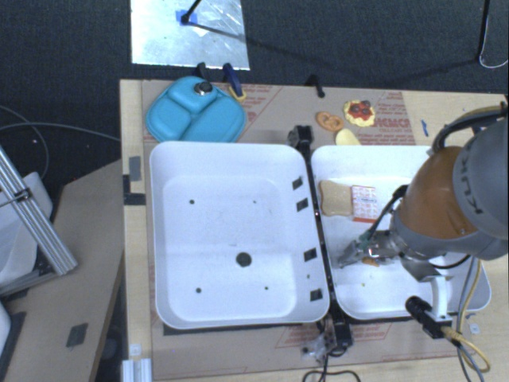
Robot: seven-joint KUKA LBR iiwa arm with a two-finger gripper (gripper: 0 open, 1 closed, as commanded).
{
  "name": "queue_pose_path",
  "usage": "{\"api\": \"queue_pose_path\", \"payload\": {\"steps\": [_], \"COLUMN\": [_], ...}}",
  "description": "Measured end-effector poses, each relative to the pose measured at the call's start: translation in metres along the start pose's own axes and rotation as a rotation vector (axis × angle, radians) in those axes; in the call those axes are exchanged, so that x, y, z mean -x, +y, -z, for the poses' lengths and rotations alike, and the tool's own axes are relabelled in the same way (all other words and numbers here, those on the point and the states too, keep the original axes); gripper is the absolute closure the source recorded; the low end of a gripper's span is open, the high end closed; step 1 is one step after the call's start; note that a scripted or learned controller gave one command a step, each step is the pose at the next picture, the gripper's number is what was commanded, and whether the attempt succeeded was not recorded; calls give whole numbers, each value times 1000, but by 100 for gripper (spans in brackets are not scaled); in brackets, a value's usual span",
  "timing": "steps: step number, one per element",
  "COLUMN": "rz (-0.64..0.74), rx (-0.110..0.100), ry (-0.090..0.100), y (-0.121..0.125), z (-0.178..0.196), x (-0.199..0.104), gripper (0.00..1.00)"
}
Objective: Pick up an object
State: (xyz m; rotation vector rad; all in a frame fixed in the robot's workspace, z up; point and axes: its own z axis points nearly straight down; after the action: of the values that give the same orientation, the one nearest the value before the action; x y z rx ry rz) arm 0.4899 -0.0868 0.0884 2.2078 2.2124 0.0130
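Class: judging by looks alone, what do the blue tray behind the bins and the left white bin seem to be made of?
Blue tray: probably moulded plastic, smooth with a slight sheen and rounded compartments. Left white bin: likely plastic too, matte white with rounded corners.

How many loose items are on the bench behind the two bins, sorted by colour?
Blue: 1, the blue divided tray
Orange-tan: 1, the small cookie-like piece
Red and yellow: 1, the round pizza-like piece
Pale yellow: 1, the pale piece at the right bin's rim
Total: 4
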Motion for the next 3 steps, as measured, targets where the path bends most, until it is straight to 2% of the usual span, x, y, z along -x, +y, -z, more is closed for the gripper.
{"api": "queue_pose_path", "payload": {"steps": [1, 2, 3], "rz": [0, -1, 1], "rx": [3, 2, 5], "ry": [-3, -2, -2], "y": [3, 2, 3], "z": [11, 11, 21], "x": [2, 2, 2], "gripper": [100, 0, 100]}}
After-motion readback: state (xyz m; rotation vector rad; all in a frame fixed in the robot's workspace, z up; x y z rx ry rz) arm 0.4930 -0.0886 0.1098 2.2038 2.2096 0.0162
